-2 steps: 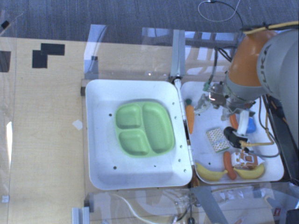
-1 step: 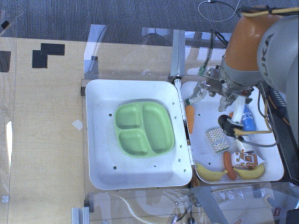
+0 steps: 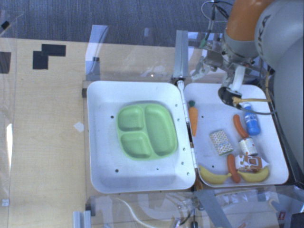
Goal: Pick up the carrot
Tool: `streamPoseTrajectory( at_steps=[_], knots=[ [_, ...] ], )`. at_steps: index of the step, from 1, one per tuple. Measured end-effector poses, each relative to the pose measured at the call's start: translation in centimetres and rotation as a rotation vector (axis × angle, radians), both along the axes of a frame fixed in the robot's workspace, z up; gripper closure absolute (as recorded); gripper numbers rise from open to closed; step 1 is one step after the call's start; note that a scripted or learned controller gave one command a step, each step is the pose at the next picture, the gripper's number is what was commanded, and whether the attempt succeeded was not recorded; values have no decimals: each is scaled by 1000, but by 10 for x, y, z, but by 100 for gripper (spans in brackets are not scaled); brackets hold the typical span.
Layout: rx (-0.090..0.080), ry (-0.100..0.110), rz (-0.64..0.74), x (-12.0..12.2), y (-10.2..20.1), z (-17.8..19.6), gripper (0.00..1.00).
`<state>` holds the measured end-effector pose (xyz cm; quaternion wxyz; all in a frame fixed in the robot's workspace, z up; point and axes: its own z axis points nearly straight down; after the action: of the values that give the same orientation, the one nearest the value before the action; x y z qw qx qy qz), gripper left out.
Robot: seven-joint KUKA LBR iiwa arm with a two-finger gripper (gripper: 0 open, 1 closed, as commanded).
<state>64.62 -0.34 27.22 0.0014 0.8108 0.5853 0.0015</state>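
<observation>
Pale wooden bench (image 3: 47,127), grey carpet (image 3: 118,8) beyond; carrot (image 3: 193,120) lies in right bin (image 3: 212,161); gripper (image 3: 205,68) state indeterminate.

A pale wooden counter (image 3: 42,141) takes up most of the view, with black angular marks (image 3: 47,56) near its far left corner. Beyond its far edge lies dark blue-grey ribbed carpet (image 3: 118,6). A clear plastic panel (image 3: 95,46) and a grey metal post (image 3: 179,56) stand upright on the counter, the plastic catching faint glare in soft, even light, and a white cable (image 3: 137,216) loops along the near edge.
</observation>
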Motion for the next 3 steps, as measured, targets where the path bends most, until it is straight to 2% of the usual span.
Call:
streamPoseTrajectory(
  at_steps=[1, 2, 3],
  knots=[
    [-1, 0, 281, -20, -22, -62, 0],
    [0, 1, 306, -57, -24, -84, 0],
    [0, 0, 83, -67, -72, -86, 0]
  ],
)
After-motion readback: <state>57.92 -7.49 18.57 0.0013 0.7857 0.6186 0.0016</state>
